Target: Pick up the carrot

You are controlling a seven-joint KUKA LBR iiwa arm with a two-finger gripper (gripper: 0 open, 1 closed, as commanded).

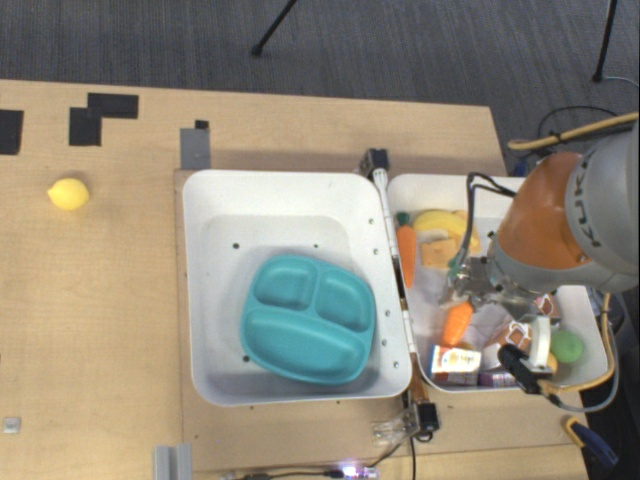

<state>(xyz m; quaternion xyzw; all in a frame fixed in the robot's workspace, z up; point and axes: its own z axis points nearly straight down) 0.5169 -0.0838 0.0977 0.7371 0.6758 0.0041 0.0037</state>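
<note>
**Q:** Fig. 1. Where is the carrot?

**A:** The carrot (406, 253) lies in the right bin (440, 185), lengthwise against its left wall. It is a slim orange taper with a green cap at the far end, smooth and faintly glossy, probably a hard plastic toy.

**Q:** And the gripper?

**A:** The gripper (470, 283) hangs over the middle of the same bin, near the carrot but apart from it. A stubby orange piece (457, 323) sits just below it. Whether the gripper is open or closed cannot be read from this angle, and nothing is visibly held.

**Q:** Which step is this?

**A:** Judged as the approach, with the grasp not yet made. The next move calls for a shift toward the left wall. The jaws should line up across the carrot's narrow width, and the descent must clear the bin's rim. The wall leaves little room on one side, so a slip is a fair risk.

**Q:** Surroundings?

**A:** A yellow banana (440, 223) lies beside the carrot's cap. A printed box (456, 360) and a green ball (567, 346) crowd the near edge. The left bin (215, 208) is matte white with rounded corners and holds a teal divided tray (308, 318). A lemon (68, 194) rests on the wooden bench (100, 348), well apart.
</note>
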